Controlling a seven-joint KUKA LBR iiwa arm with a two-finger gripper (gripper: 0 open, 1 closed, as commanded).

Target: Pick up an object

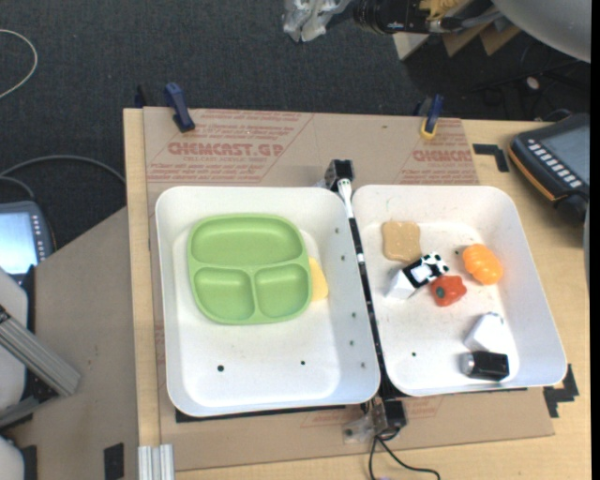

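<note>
Nearest me, a small black block point(487, 365) lies in the right white bin point(534, 309); whether my gripper point(307, 19) is clenched I cannot tell.

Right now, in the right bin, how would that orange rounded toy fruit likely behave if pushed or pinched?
The orange toy fruit looks rounded and smooth, so it may roll or slip from a pinch. It seems like rigid, light plastic. A nudge leftward would probably send it into the red toy close beside it.
</note>
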